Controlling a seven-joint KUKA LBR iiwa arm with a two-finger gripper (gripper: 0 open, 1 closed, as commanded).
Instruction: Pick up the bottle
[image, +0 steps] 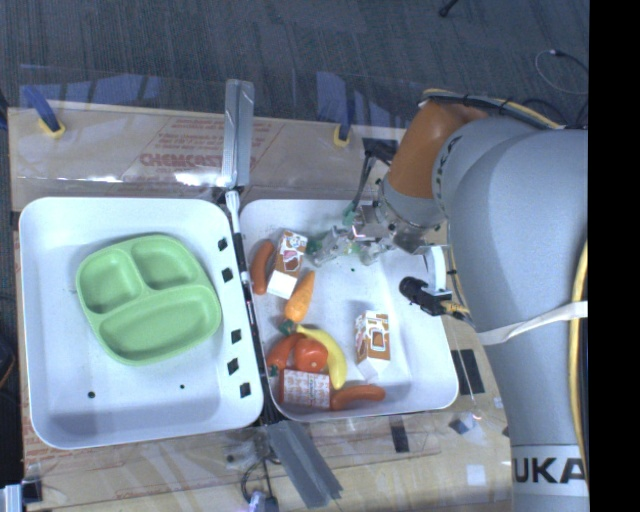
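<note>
A small clear bottle (328, 244) lies on its side near the back of the right bin (425, 375), just right of a small printed carton (291, 250). My gripper (365, 238) hangs low over the bin's back edge, right against the bottle's right end. The wrist and glare hide where the two meet. The grey arm with its orange band (420, 150) comes in from the right.
The right bin also holds a sausage (262, 266), a carrot (300, 296), a white block (282, 285), a banana (328, 352), red peppers (298, 353), a second carton (372, 336), a packet (305, 388) and another sausage (356, 397). A green divided plate (148, 298) lies in the left bin (50, 400).
</note>
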